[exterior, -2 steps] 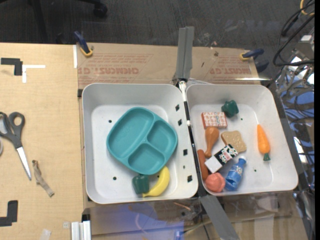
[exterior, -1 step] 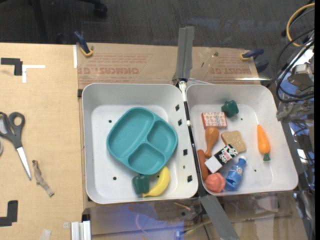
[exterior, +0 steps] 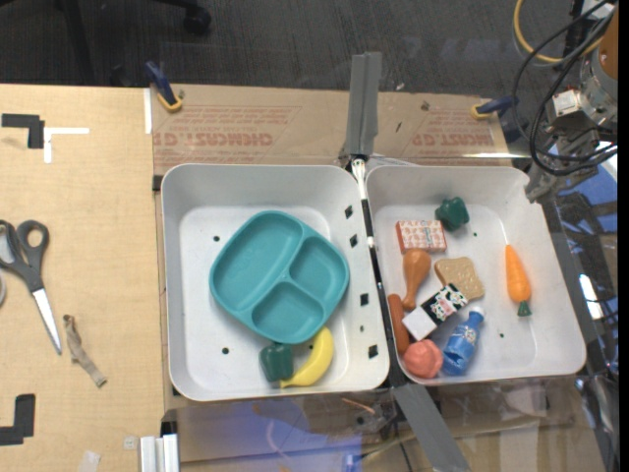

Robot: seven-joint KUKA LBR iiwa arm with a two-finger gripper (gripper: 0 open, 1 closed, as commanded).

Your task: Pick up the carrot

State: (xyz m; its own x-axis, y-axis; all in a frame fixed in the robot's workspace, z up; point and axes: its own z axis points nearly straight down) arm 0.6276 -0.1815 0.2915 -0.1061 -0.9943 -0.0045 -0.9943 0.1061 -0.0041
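The cardboard (exterior: 324,126) behind my two bins carries red printing, upside down from here, that seems to read "CHEMICALS, GT"; I can't make out the rest. A small pink box (exterior: 421,235) in the right bin (exterior: 560,293) bears print too small to read. The carrot (exterior: 517,278) lies alone near that bin's right wall, green tip toward the front. My arm (exterior: 590,87) sits at the upper right; whether my grip is clenched or released, I cannot tell.

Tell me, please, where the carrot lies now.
The carrot lies in the right bin, near its right wall, apart from the other toys. Its nearest neighbour is the slice of bread to its left.
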